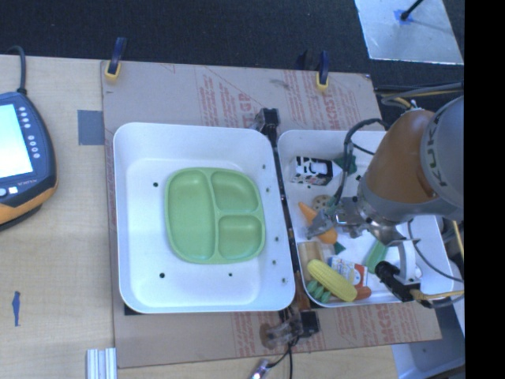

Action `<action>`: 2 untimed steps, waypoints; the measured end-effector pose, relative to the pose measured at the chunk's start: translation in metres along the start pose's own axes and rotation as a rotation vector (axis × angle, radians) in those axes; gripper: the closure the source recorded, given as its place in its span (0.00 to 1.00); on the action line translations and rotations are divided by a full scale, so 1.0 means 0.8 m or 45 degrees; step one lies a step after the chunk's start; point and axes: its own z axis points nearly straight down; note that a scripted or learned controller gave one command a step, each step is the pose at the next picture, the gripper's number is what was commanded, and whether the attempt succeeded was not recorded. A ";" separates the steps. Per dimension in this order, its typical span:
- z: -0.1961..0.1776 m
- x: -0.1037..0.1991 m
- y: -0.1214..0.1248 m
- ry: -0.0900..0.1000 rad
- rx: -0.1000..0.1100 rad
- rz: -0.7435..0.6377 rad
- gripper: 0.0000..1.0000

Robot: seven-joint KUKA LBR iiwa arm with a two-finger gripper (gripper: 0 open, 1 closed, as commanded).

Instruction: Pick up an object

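Overhead, the grey arm with its orange band (402,160) reaches into the right bin (304,144), a shallow white tray of smooth plastic. The gripper (323,223) hangs low over a jumble of toy food, and whether its jaws are wide, narrow or closed on anything cannot be told. Beneath it lies an orange piece (325,206); nearer the front rim sit a bumpy yellow corn cob (331,281), a green piece (375,253) and a small packet (349,268) whose print is too small to read. The left bin (130,212) holds a matte green divided plate (213,214) with three rounded compartments. Faint red lettering on the cardboard sheet (229,93) is illegible.
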 end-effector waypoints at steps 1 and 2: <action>-0.013 -0.001 0.001 -0.002 0.001 -0.004 1.00; -0.127 0.051 0.075 0.000 -0.004 0.000 1.00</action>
